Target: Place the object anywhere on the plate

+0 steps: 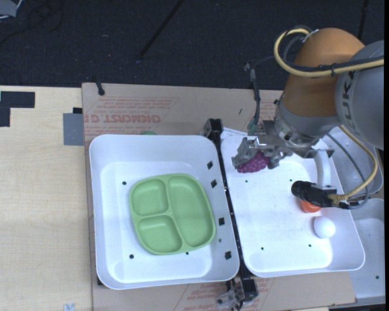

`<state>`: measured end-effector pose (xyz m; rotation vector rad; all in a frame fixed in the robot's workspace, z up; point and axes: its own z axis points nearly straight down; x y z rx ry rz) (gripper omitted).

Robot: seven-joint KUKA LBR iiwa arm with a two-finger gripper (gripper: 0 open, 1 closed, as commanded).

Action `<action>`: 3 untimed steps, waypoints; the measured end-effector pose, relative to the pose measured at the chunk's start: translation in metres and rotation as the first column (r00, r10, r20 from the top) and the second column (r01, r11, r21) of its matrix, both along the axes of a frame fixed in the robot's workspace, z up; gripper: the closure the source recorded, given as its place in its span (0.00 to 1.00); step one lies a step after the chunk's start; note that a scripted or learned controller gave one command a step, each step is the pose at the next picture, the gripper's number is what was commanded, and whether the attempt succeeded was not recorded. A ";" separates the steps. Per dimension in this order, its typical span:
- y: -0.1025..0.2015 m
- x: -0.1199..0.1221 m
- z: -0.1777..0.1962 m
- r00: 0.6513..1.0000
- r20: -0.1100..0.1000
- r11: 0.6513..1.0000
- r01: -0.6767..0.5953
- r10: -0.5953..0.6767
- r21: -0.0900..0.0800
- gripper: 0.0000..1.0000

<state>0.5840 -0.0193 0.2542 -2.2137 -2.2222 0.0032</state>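
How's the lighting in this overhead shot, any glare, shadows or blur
Camera view: even, soft light; the white bins look bright but not blown out; faint shadow under the green plate; the purple object at the gripper is slightly soft; dark floor above the bench is underexposed.

A dark carpeted floor (pixel 149 31) is seen along the top, crossed by loose cables (pixel 162 24). Below it, a pale wooden benchtop (pixel 32 199) is marked with black tape patches (pixel 10 105), and a printed cardboard sheet (pixel 155 112) is laid flat.
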 end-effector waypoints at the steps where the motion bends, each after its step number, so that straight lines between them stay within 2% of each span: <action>1: 0.047 -0.021 0.004 1.000 -0.001 1.000 0.000 0.000 0.000 1.00; 2: 0.089 -0.044 -0.015 1.000 -0.003 1.000 0.000 0.000 -0.001 1.00; 3: 0.143 -0.062 -0.011 1.000 -0.001 1.000 -0.001 0.001 -0.001 1.00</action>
